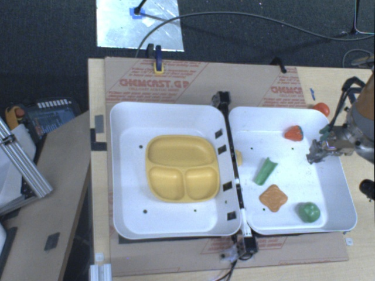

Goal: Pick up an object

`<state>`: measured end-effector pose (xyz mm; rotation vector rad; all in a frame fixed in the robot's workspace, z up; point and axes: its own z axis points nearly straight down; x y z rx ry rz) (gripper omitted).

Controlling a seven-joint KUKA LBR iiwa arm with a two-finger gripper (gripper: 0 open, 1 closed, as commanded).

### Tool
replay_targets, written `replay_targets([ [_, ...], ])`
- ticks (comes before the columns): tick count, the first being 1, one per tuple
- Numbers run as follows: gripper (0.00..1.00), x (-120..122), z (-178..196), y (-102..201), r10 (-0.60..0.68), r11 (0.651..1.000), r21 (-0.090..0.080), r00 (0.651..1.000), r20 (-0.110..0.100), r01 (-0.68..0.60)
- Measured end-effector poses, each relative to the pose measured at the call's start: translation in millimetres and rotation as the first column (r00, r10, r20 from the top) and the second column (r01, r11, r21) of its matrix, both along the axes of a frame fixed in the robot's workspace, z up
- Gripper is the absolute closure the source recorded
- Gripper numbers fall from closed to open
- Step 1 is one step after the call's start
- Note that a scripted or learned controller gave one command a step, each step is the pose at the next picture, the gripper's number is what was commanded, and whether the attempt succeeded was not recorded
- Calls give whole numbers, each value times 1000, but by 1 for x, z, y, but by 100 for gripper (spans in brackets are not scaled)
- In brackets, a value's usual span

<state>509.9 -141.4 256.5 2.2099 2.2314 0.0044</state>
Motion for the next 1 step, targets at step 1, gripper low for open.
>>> replay_targets([
  [1, 100, 5, -13, 48, 0, 1000, 0, 1000, 0, 0],
])
